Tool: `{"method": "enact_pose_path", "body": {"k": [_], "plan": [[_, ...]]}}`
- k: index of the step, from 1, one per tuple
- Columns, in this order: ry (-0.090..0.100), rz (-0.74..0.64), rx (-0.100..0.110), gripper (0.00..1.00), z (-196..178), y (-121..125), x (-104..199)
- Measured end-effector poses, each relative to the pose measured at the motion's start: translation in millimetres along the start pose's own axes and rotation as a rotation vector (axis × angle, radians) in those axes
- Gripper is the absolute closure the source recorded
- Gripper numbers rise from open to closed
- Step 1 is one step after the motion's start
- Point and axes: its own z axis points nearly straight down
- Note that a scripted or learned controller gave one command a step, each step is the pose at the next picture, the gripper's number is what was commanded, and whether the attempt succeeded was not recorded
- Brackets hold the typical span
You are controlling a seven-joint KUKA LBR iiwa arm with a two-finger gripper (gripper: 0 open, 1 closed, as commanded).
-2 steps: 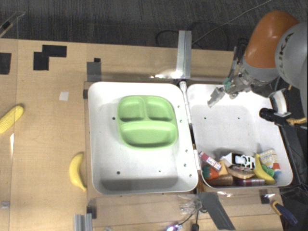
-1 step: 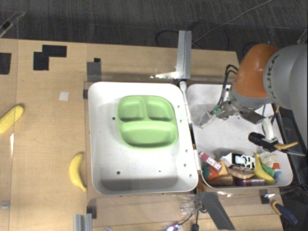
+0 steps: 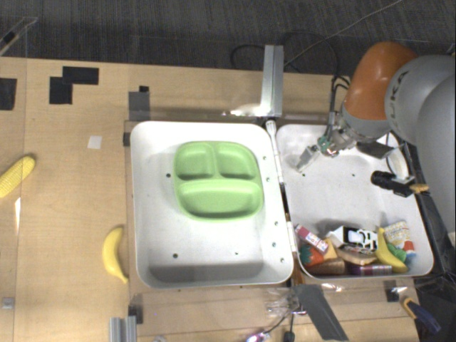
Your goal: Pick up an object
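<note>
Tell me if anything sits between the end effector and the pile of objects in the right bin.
Nothing visible does. The end effector hangs over the far left part of the right bin, the pile lies along the bin's near edge, and bare white floor lies between them.

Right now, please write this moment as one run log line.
gripper: over right bin, far end | holding: nothing seen | toy pile: near end | green tray: left bin
</note>
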Motion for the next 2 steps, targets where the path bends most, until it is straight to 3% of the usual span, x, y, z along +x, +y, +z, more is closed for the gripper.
{"method": "enact_pose_path", "body": {"k": [1, 2], "plan": [[-0.004, -0.003, -0.01, 1.0, -14.3, 4.0, 0.2], [-0.003, -0.003, -0.008, 0.0, -14.0, 3.8, 0.6]]}}
